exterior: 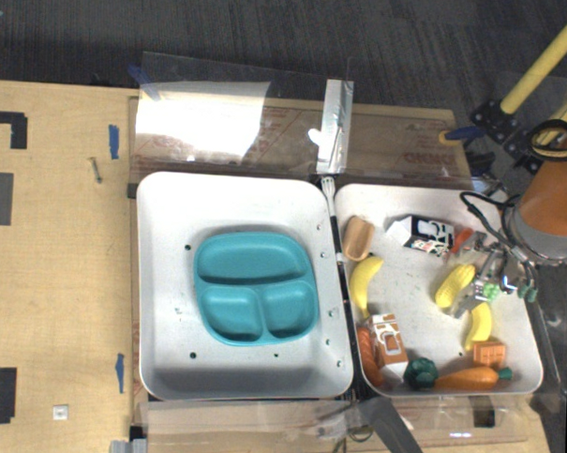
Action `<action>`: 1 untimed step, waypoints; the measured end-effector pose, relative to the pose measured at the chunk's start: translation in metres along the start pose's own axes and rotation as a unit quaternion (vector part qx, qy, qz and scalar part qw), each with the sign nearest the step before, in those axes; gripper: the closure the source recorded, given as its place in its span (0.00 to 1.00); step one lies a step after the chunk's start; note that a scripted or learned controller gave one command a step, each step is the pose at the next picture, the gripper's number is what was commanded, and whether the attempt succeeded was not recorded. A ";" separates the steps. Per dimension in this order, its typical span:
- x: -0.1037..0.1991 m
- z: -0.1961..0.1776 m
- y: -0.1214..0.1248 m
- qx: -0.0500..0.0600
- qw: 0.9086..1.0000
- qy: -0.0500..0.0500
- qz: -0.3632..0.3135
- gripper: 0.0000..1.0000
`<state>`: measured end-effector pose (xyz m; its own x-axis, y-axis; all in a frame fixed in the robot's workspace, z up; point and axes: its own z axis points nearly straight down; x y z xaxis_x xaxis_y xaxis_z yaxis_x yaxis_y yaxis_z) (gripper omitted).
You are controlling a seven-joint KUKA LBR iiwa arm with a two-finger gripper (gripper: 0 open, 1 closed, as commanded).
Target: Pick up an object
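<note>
From the camera view I see my gripper point(492, 277) low in the right bin point(530, 372); I cannot tell its state. It sits between two yellow corn cobs point(454, 285), just beside both. A banana point(363, 283), carrot point(466, 377) and carton point(388, 340) crowd nearby. The left bin point(162, 206) holds a teal tray point(255, 285).

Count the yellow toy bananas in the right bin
3. One yellow plastic banana lies near the bin's left wall, one mid-bin beside the gripper, and one just below it. More may hide under the arm.
</note>
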<state>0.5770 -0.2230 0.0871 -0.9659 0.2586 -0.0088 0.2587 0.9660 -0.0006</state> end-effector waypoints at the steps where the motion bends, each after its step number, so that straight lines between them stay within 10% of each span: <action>1: 0.047 -0.001 0.009 0.000 0.997 0.002 0.074 0.00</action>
<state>0.5339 -0.2022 0.0872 -0.9170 0.3989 -0.0040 0.3989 0.9170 0.0014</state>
